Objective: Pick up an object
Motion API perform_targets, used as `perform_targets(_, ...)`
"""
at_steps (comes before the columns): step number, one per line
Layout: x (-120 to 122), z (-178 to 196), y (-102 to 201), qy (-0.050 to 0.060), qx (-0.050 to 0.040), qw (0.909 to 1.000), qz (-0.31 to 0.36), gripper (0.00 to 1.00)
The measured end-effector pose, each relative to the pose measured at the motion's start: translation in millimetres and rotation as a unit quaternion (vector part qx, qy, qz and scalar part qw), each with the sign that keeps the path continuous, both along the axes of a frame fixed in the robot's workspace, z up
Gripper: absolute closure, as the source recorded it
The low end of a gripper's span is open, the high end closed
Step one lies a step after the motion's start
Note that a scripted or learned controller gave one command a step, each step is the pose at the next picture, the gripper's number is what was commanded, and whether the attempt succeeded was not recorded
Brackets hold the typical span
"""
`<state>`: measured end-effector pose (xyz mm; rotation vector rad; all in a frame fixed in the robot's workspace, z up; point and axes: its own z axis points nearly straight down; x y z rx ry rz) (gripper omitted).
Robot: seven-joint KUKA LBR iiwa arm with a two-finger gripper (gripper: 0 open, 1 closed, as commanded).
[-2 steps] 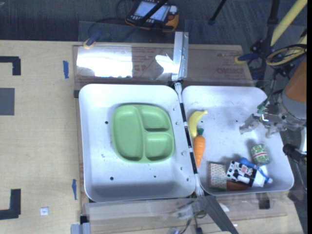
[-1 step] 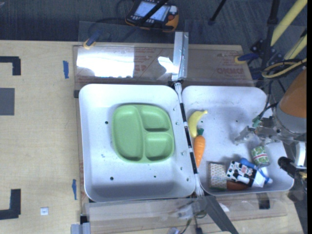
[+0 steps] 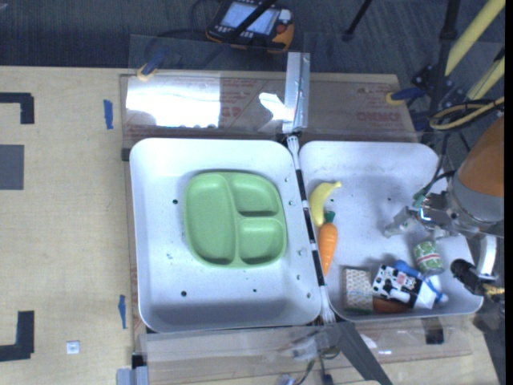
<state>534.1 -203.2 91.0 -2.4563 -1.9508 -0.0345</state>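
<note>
In the right bin [image 3: 361, 163], open floor was left at the back and middle. Its left wall was lined by banana [image 3: 321, 201] and carrot [image 3: 327, 247]; its front was crowded by box [image 3: 358, 288], bottle [image 3: 405, 287] and can [image 3: 428, 257].

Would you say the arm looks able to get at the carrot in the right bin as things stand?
Probably yes: the carrot lies uncovered by the right bin's left wall, the banana just above it, and bare floor separates it from the pincer.
</note>
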Motion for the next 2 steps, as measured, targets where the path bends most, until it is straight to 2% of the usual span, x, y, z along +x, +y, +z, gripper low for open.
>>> perform_targets(1, 34.1, -1.6, 5.5, 0.006, -0.0006, 0.9979, -0.065, 0.00)
perform_targets(2, 68.4, -1.4, 4.3, 0.010, 0.0032, 0.9917, -0.128, 0.00)
